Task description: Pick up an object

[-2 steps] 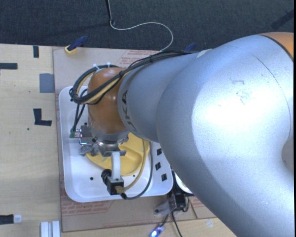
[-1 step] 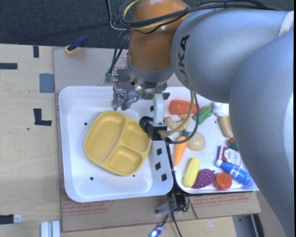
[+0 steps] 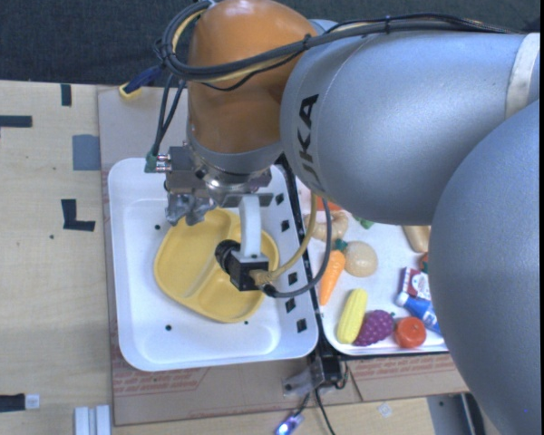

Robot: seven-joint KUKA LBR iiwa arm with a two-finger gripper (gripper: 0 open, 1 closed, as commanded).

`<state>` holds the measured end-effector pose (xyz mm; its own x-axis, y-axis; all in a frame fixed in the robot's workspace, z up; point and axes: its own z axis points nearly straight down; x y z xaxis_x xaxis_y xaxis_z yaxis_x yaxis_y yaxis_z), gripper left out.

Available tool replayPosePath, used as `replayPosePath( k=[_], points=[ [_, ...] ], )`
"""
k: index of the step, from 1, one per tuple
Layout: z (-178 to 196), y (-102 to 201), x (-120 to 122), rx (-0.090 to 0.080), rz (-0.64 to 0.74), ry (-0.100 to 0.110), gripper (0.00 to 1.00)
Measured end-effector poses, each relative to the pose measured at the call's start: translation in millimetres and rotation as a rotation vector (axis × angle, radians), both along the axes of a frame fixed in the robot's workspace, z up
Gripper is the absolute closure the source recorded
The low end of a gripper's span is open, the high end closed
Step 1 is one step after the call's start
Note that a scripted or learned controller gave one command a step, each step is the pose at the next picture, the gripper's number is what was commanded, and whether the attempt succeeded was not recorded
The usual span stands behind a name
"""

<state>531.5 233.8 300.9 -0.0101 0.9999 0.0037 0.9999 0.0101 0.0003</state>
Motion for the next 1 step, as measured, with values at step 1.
replayPosePath(
  k=[1],
  points=[
    [201.2, -0.3, 26.2, 0.003, -0.007, -0.017, 1.0]
  ],
)
